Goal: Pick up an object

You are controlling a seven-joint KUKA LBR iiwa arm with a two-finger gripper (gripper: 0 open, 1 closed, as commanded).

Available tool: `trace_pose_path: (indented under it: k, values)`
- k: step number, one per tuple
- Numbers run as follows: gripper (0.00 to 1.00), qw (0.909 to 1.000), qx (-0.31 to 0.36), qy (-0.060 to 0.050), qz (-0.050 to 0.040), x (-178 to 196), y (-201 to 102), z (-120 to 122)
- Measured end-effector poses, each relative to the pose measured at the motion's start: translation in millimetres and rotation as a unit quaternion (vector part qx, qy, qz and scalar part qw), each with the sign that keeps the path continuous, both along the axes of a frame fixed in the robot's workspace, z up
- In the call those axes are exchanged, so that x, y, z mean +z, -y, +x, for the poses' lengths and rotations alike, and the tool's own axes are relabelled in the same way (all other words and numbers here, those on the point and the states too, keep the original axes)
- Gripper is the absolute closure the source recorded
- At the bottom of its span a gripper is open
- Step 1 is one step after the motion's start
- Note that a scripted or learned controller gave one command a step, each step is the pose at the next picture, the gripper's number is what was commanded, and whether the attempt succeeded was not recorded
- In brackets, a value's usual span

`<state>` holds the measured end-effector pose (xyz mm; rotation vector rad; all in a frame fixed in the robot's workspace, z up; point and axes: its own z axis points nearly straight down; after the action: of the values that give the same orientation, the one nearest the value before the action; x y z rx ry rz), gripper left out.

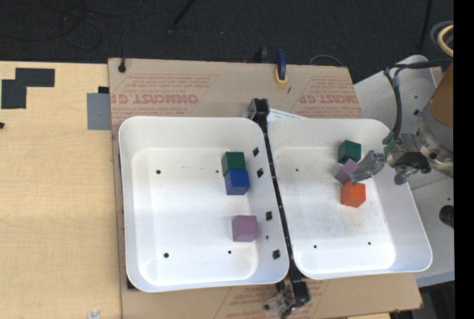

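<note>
Hand, grip state indeterminate, sits low in the right bin, touching purple block, orange block just below-left.

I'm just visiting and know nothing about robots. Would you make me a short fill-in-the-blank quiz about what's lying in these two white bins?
1. The left bin holds ___ blocks.
2. The green block in that bin touches a ___ block.
3. The orange block lies in the ___ bin.
4. The gripper reaches in at a small ___ block, just above the orange one.

Missing words: three; blue; right; purple
</note>
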<state>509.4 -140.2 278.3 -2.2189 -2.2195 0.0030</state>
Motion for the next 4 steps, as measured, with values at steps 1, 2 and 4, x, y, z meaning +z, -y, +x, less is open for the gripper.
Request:
trace_pose_path:
  k: [1,2,4]
  values:
    - [0.00,1.0000,-0.003,0.000,-0.0010,-196.8,70.7,-15.9]
    - [0.00,1.0000,0.001,0.002,-0.0006,-190.4,73.4,36.6]
    - [1.00,1.0000,-0.001,0.000,0.0006,-180.9,41.5,68.7]
